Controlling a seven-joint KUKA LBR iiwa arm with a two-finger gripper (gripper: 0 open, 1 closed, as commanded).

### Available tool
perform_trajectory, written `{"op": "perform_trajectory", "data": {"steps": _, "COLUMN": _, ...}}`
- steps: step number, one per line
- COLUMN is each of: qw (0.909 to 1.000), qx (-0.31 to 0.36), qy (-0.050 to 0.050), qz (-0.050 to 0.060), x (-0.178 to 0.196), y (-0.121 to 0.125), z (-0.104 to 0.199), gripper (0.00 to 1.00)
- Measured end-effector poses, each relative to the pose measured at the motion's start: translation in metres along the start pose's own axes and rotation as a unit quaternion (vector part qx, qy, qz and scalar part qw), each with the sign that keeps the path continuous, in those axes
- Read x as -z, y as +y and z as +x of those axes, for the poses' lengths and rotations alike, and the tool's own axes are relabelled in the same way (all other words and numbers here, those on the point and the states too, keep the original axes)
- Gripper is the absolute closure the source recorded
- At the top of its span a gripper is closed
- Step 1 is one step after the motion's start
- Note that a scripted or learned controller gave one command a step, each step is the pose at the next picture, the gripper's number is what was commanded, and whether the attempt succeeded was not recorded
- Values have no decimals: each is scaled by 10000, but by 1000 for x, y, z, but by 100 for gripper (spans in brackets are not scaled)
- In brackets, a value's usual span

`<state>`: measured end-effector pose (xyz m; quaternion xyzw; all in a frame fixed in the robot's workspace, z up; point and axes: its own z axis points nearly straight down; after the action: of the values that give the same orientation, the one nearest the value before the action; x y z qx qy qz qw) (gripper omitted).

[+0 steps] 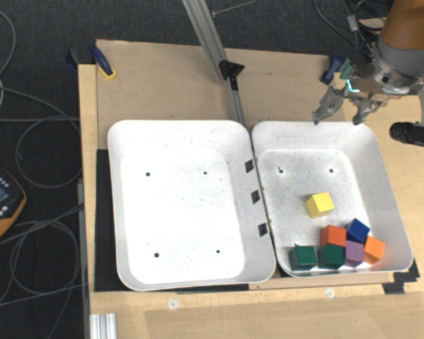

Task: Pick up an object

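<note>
Gripper (338, 113) hangs spread over right bin's (389, 182) far rim — blocks (336, 246) well apart.

A single fixed camera looks down at a slant from above the bench (198, 69); it takes in both white bins, the left bin (127, 140) and the right bin (389, 189), from moderately far; dark floor borders the top and left.

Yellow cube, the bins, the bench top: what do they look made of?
Yellow cube: likely painted wood or plastic; flat opaque colour, crisp edges, no shine. Can't tell which.
Right bin and left bin: look like moulded white plastic; rounded corners, smooth raised rims, speckled floors.
Bench top: looks like raw plywood or fibreboard; pale tan, matte, unfinished.
</note>
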<state>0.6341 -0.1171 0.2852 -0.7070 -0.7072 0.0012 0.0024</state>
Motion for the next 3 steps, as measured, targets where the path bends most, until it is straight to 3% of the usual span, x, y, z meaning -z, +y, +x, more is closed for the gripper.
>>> {"op": "perform_trajectory", "data": {"steps": 1, "qw": 10000, "qx": 2, "qy": -2, "qz": -23, "x": 3, "y": 1, "z": 0, "gripper": 0}}
{"op": "perform_trajectory", "data": {"steps": 3, "qw": 10000, "qx": -2, "qy": -3, "qz": 5, "x": -85, "y": 5, "z": 0, "gripper": 0}}
